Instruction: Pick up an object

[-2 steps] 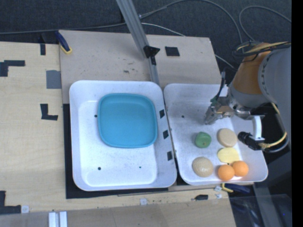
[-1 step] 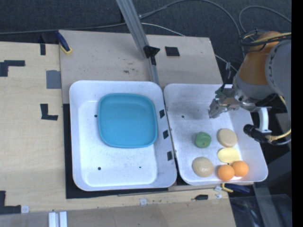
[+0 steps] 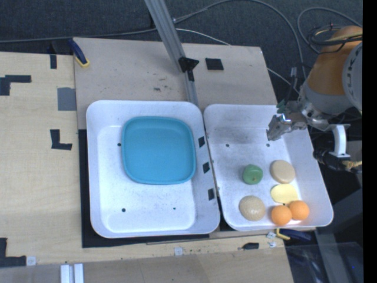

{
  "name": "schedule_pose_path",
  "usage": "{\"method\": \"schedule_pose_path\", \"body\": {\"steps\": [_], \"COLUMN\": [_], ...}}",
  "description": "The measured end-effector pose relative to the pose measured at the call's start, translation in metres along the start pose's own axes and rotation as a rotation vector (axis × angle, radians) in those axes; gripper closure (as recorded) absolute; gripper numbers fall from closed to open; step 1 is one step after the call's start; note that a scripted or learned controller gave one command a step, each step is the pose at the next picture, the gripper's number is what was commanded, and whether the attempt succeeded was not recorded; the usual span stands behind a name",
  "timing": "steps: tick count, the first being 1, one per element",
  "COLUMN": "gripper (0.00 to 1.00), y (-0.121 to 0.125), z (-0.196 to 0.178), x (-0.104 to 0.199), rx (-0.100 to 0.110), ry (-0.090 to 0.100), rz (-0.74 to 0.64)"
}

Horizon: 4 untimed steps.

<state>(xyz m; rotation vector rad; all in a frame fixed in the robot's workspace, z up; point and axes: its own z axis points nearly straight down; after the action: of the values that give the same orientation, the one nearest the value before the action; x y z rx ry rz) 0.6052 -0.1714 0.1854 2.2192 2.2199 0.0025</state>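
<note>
Grey metal gripper (image 3: 275, 128) hangs over the far right part of the right bin (image 3: 235, 128); whether its jaws are wide or narrow I cannot tell, and nothing shows between them. Near the bin's near right corner lie a green ball (image 3: 253, 174), two tan rounds (image 3: 283, 171), a yellow piece (image 3: 285, 193) and two orange balls (image 3: 290, 213). Left bin (image 3: 106, 175) holds a blue plate (image 3: 158, 150). Both bins rest on a wooden bench (image 3: 35, 175).

blue plate (image 3: 158, 150) left bin, pincer (image 3: 274, 131) right bin
</note>
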Motion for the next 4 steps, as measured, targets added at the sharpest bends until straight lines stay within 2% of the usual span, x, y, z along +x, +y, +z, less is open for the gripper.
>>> {"method": "schedule_pose_path", "body": {"steps": [1, 2, 4], "gripper": [1.0, 1.0, 1.0], "y": [-0.007, -0.006, -0.024], "z": [-0.056, -0.082, -0.056], "x": [-0.006, -0.006, 0.097], "rx": [-0.001, 0.001, 0.004], "ry": [0.0, 0.0, 0.002], "rz": [0.0, 0.0, -0.004]}}
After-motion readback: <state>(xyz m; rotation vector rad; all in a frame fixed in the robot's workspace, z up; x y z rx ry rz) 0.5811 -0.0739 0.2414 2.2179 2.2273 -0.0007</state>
